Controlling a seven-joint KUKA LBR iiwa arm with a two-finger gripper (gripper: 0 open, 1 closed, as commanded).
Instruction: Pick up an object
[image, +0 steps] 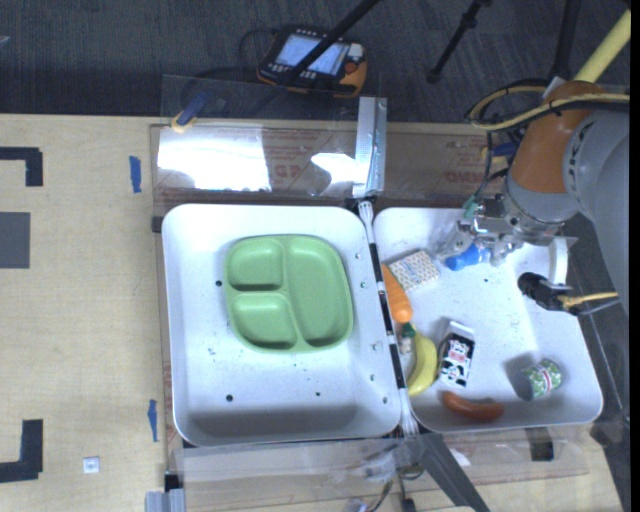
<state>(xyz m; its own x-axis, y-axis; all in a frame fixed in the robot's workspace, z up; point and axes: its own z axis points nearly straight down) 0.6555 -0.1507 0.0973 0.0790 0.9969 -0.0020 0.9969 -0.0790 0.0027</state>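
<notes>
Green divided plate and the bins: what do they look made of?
Green divided plate: likely moulded plastic, matte, with soft rounded compartment ridges and even colour. Left bin and right bin: probably thin formed white plastic, slightly glossy, given the rounded corners and soft sheen; dark specks mark the surface.

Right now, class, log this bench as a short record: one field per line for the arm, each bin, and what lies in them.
arm: grey, orange band, reaching in from the right
gripper: over right bin's far side, above a blue object
left bin: green divided plate
right bin: carrot, banana, sausage, black-and-white carton, patterned packet, small green-print can
</notes>
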